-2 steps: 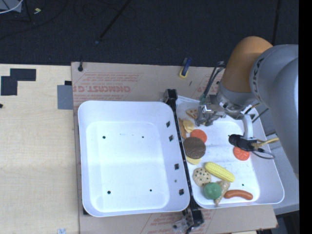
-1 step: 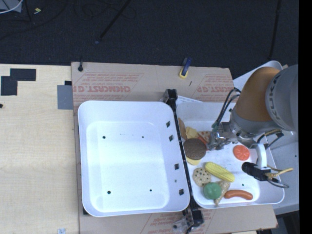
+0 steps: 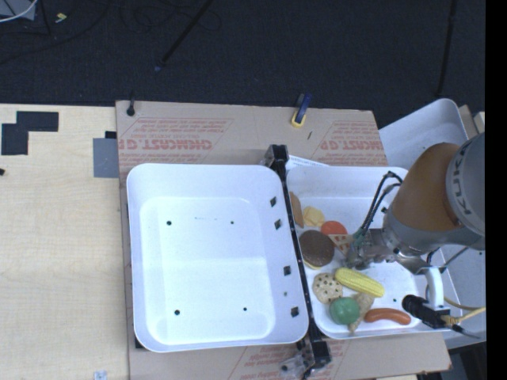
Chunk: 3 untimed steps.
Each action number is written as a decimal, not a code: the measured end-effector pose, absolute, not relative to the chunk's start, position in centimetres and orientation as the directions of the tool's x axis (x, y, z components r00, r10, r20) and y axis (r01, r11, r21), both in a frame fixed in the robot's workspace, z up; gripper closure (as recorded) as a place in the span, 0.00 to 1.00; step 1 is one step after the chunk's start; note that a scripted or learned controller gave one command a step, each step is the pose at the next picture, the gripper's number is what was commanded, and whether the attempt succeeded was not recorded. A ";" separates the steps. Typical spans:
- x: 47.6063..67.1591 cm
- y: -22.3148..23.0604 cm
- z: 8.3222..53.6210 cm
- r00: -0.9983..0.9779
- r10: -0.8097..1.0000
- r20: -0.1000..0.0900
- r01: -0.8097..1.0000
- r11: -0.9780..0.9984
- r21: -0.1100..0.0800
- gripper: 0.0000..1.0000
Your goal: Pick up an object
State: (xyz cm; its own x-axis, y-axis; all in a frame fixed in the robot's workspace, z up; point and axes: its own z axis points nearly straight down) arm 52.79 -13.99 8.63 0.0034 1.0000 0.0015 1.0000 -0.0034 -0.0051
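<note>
My arm: I [image 3: 444, 200] reach in from the right, grey with the orange band above my wrist, bent down over the right bin.
My gripper: my gripper [image 3: 363, 252] hangs low inside the right bin [image 3: 348, 182], among the toy food, just above the corn.
My fingers: I cannot tell how they stand; they are dark and small against the clutter.
What I hold: I cannot see any object between my fingers.
Right bin contents: the objects lie clustered in the near half of the bin, against the left wall and the front.
Brown disc: a round brown disc [image 3: 317, 248] lies just left of my gripper.
Red piece: a small red piece [image 3: 333, 229] lies just behind the disc, with a yellow piece [image 3: 314, 215] beside it toward the left.
Corn: a yellow corn cob [image 3: 359, 282] lies at a slant just in front of my gripper.
Cookie: a speckled cookie [image 3: 325, 286] rests left of the corn, touching it or nearly so.
Green ball: a green round thing [image 3: 344, 311] sits near the front wall.
Sausage: an orange-red sausage [image 3: 386, 317] lies along the front wall, right of the green ball.
Left bin: the left bin [image 3: 146, 212] stands side by side with the right one, white and shallow.
Bench: both bins rest on brown cardboard [image 3: 198, 137] printed with red letters.
</note>
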 end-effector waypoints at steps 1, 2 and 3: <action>60.0 -10.9 8.8 -0.004 1.000 0.001 1.000 0.004 0.003 1.00; 53.9 -10.2 8.7 0.002 1.000 0.001 1.000 -0.002 -0.004 1.00; 54.1 -10.3 9.7 0.006 1.000 0.002 1.000 -0.006 -0.005 1.00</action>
State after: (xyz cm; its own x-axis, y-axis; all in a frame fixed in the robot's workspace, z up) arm 54.07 -10.35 9.69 0.0057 1.0000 0.0025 1.0000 -0.0057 -0.0053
